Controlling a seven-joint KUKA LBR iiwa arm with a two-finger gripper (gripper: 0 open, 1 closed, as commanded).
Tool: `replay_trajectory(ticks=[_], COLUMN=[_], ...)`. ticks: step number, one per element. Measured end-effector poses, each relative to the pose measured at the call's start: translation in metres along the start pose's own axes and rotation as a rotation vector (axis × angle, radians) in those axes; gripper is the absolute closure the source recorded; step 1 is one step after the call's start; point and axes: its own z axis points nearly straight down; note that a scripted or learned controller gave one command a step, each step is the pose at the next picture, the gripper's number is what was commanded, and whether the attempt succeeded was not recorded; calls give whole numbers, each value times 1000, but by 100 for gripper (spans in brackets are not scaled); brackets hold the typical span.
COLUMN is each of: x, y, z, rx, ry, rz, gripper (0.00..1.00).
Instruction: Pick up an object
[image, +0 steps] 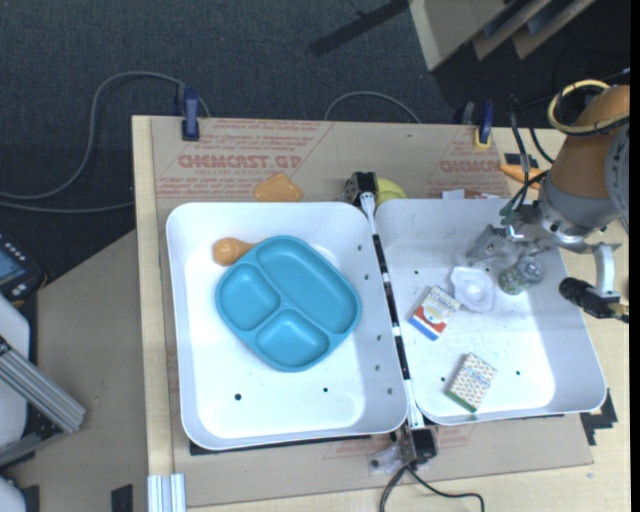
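Reaching in from the right of the camera view, the grey KUKA arm (585, 175) lowers its gripper (508, 255) over the far part of the right bin (560, 390), close above a small clear cup-like piece (472, 287) on the bin floor. Whether that piece is touched cannot be told, and how the gripper is set, apart or together, cannot be told either, since the metal parts blur against the white plastic. Candidates for the pick lie in this same bin: the clear piece just beside the gripper, a small red, white and blue packet (431, 312) nearer the divider, and a patterned little box (470, 381) toward the near edge, well apart from the tool. In the left bin (200, 400) a blue divided tray (287, 300) lies tilted, with an orange rounded item (231, 249) touching its far corner; another orange item (277, 188) and a yellow one (388, 190) sit outside on the bench behind the bins. No object is seen lifted, so the pick looks not yet made. Judging from here, the risk is a miss: the clear piece is light and slick and could skid away under a closing grip, or the descent could land beside it and close on nothing.
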Motion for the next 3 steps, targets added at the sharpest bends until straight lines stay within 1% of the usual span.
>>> replay_trajectory(ticks=[1, 2, 3], x=[-4, -4, -4], y=[-27, -25, -26], z=[11, -1, 0], rx=[0, -5, -4], ry=[2, 1, 1], rz=[-3, -4, -4], gripper=[0, 100, 0])
